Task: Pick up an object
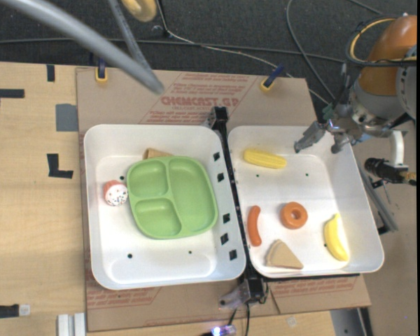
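Above the right bin's (350, 187) far corner, your gripper (327, 137) hangs with fingers apparently spread, grasping nothing. Corn cob (264, 159) lies nearest; nothing is lifted yet, so the pick remains.

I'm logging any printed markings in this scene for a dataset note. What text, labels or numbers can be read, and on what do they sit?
"CHEMCAST GP": red print on the brown cardboard sheet under the two white bins, just above them.
Smaller red lines around that word: too blurred to read.
Faint red print on the cardboard's lower edge: unreadable.
No readable text on the toys, green tray or gripper.
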`<state>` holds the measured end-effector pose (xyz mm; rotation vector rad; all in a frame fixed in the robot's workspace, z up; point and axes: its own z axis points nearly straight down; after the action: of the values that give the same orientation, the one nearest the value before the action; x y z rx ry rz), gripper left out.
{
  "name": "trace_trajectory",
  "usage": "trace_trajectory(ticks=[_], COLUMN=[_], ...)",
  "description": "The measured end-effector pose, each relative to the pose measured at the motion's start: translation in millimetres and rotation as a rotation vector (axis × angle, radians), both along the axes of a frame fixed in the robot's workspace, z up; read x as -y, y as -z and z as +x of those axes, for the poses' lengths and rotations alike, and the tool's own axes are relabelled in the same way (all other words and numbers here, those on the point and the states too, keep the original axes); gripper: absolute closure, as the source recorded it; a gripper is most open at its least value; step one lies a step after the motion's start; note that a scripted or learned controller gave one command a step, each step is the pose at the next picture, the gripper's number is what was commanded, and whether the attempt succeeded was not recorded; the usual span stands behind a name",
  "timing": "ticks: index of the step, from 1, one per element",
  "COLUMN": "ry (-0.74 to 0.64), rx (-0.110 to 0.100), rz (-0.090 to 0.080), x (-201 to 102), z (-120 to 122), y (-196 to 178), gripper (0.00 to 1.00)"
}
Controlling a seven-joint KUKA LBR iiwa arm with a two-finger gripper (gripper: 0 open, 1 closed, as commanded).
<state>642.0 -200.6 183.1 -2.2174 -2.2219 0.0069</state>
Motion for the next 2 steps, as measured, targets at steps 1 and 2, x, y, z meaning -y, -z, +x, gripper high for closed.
trace_trajectory(ticks=[1, 2], ry=[0.001, -0.001], rx=[-0.002, 0.004], rz=[0.001, -0.001], x=[2, 2], z=[2, 4], y=[64, 49], gripper=[0.00, 1.00])
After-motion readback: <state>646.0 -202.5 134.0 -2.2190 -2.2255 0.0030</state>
